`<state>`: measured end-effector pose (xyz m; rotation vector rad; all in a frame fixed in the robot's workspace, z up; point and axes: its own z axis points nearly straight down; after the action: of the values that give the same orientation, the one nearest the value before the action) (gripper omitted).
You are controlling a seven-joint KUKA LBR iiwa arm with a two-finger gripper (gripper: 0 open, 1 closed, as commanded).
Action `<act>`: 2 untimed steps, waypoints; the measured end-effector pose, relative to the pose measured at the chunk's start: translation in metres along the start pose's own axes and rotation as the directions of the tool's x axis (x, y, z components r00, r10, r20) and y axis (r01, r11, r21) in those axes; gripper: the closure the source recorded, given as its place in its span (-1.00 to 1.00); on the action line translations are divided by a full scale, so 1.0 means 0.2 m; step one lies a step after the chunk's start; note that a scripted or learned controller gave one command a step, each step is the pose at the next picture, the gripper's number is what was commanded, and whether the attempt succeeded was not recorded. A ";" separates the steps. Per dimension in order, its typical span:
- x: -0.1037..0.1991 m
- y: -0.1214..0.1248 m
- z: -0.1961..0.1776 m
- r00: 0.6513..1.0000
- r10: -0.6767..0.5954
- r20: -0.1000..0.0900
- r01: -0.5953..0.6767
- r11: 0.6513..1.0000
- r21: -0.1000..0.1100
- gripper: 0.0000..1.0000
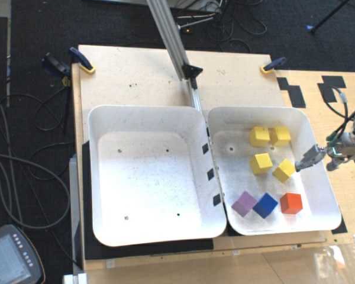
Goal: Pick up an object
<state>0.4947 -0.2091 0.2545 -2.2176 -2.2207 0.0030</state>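
Reaching in over the rim of the right-hand shallow white plastic bin [334, 209], the grey two-finger gripper [310, 157] hangs just beside the nearest yellow cube [284, 170], probably lined up on it as the likeliest pick. Whether its fingers stand apart or together cannot be told. Three more yellow cubes [260, 136] lie past that cube; an orange cube [291, 203], a blue cube [265, 205] and a purple cube [244, 203] sit below it. Open floor lies beyond them.
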 end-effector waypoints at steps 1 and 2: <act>0.00 0.00 -0.01 1.000 0.001 0.001 -0.001 1.000 -0.004 -1.00; 0.04 0.02 0.29 1.000 0.001 -0.001 -0.001 1.000 0.002 -1.00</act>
<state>0.4980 -0.2005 0.1962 -2.2175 -2.2178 0.0039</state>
